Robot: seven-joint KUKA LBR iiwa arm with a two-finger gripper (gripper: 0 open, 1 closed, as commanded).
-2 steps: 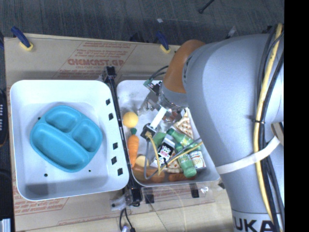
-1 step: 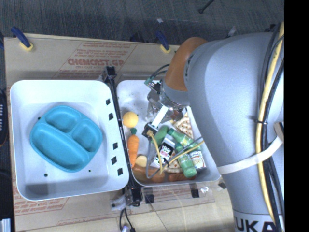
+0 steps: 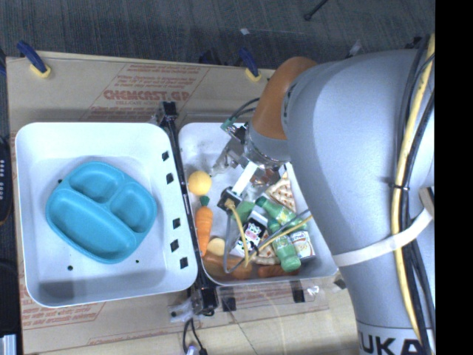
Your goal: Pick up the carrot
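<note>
The carrot (image 3: 204,228) is orange and lies lengthwise along the left wall of the right bin (image 3: 194,140), just below a yellow lemon (image 3: 198,182) and a small dark green piece (image 3: 205,200). My gripper (image 3: 228,160) hangs over the far half of the right bin, above and to the right of the lemon and well clear of the carrot. The big grey arm hides the bin's right side.
The left bin (image 3: 29,198) holds a blue divided plate (image 3: 101,210). Crowded beside the carrot are green bottles (image 3: 283,224), a waffle-like piece (image 3: 281,191), a pale round fruit (image 3: 216,246) and brown food pieces (image 3: 230,266) at the near end.
</note>
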